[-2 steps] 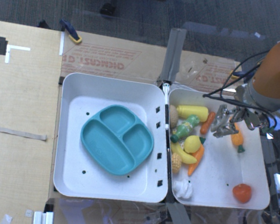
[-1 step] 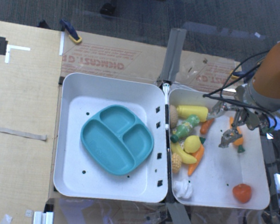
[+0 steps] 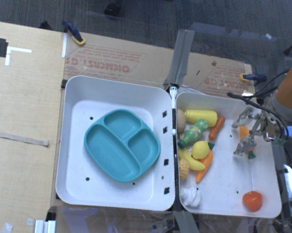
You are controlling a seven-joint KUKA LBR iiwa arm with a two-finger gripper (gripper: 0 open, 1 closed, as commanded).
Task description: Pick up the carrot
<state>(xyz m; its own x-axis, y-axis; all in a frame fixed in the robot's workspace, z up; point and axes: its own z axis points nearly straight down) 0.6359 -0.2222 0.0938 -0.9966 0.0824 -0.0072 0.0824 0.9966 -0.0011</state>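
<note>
My gripper (image 3: 244, 137) hangs over the right part of the right bin (image 3: 220, 202), reaching in from the right. A small orange piece, the carrot (image 3: 244, 131), shows between its fingers, with a bit of green just below. The gripper is shut on it. Two other orange carrot-like toys lie in the pile at the bin's left side: a thin one (image 3: 217, 127) beside the yellow piece and a fatter one (image 3: 204, 167) lower down.
The right bin's pile also holds a yellow cylinder (image 3: 200, 116), a green toy (image 3: 192, 134), a lemon (image 3: 200, 149), corn (image 3: 183, 168) and a white item (image 3: 191, 196). A red tomato (image 3: 252, 200) sits near the right corner. A teal divided plate (image 3: 122, 145) lies in the left bin.
</note>
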